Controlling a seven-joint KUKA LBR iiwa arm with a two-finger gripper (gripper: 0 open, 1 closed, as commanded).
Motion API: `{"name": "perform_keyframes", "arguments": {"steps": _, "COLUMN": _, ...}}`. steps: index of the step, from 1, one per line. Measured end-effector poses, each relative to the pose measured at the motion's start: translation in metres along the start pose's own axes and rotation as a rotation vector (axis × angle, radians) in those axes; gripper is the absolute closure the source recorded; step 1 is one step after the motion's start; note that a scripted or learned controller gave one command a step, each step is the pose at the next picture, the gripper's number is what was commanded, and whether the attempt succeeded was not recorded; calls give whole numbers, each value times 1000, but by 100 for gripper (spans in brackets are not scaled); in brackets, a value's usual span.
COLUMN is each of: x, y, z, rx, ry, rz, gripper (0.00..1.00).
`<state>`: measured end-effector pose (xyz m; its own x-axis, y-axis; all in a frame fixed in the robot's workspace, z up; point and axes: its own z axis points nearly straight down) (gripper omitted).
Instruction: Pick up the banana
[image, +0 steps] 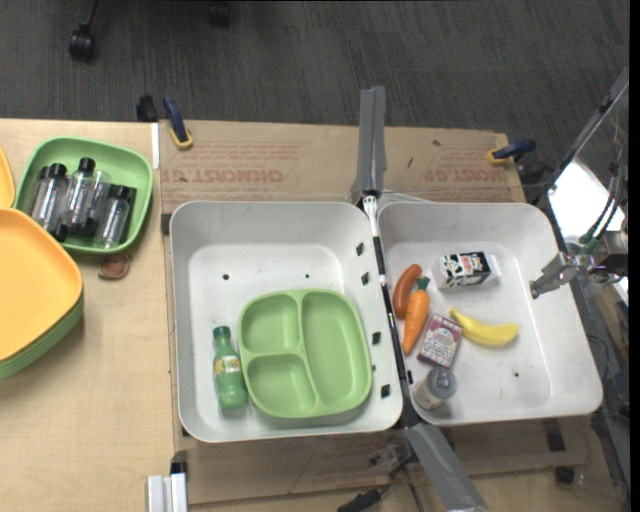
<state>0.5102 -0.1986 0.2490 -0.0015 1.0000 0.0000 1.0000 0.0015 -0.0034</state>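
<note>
The gripper (552, 278) is hanging over the right rim of the right bin (560, 385), at about 3 o'clock of that bin, and honestly I cannot tell from this angle whether it's released or clenched; nothing is visibly in it. The banana (486, 330) is lying flat on the bin floor, down at roughly 8 o'clock from the gripper and clear of it, pretty much mid-bin. Just beside the banana at its 9 o'clock is a small pink packet (439, 342), touching or nearly touching the banana's tip. Up at 11 o'clock from the banana sits a little black-and-white carton (466, 268). Along the left wall of that bin there's a carrot (416, 314) with a reddish-orange sausage-looking piece (404, 288) right against it, and a small silver can (436, 388) down near the bin's 7 o'clock corner. The left bin (200, 240) holds a green three-compartment tray (303, 353) with nothing in its sections, plus a green bottle (229, 368) lying just off the tray's 9 o'clock side. Off on the bench at far left, a green dish (130, 165) carries a few dark-capped bottles (80, 200), with orange plates (35, 290) stacked below it.
</note>
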Motion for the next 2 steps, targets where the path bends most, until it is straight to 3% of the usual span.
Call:
{"name": "perform_keyframes", "arguments": {"steps": 1, "x": -1, "y": 0, "z": -8, "rx": 2, "ry": 0, "rz": 0, "gripper": 100}}
{"name": "perform_keyframes", "arguments": {"steps": 2, "x": -23, "y": -23, "z": 94, "rx": -2, "ry": 0, "rz": -416, "gripper": 100}}
